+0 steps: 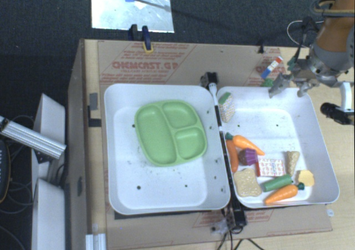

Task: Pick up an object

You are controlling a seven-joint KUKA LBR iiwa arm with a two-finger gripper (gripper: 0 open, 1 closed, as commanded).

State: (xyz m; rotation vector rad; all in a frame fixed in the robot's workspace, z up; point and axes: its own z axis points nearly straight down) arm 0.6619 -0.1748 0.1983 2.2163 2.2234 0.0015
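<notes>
The big brown cardboard sheet [166, 60] with red letters lies flat on the bench, under the two bins. The left shallow white plastic bin [119, 132] holds a light green plastic plate [169, 132] with three parts. The plate sits near the middle of that bin, turned a bit.

The right shallow white plastic bin [310, 127] holds a pile of toy food along its near side and left wall. The far half of it is bare.

The grey robot arm with the orange band [335, 32] hangs over the far right corner of the right bin. Its two-finger gripper [289, 86] is above the far rim, well apart from the toys. The two fingers stand spread apart with nothing between them.

In the pile, a long orange toy carrot [247, 143] lies near the left wall. A second orange toy carrot [282, 193] lies by the near rim, just beside a green toy stick [277, 182]. A tan toy slice of bread [247, 183] lies left of them. A small pink and white box [270, 167] sits in the middle. A small purple toy [248, 157] touches the first carrot. A small yellow piece [304, 177] is at the right end.
</notes>
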